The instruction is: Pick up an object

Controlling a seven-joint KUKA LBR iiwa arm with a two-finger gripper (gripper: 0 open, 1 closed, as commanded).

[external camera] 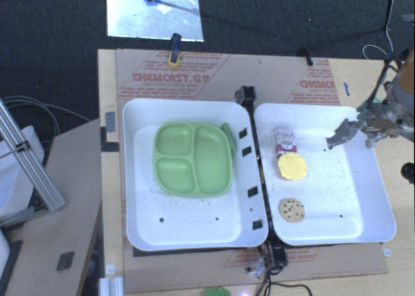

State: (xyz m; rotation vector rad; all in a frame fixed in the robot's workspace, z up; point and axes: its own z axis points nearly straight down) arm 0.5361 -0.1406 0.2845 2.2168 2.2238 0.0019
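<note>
Well—red-and-white packet [284,141] upright, long axis up-down—beside yellow disc [292,167].

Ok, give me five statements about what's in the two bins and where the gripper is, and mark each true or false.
1. The green divided plate lies in the left bin. True.
2. The cookie sits on the green plate. False: it lies on the floor of the right bin.
3. The yellow round piece lies between the small packet and the cookie. True.
4. The gripper holds the cookie. False: it is over the right bin's far right part, apart from the cookie.
5. The plate has three compartments. True.
</note>
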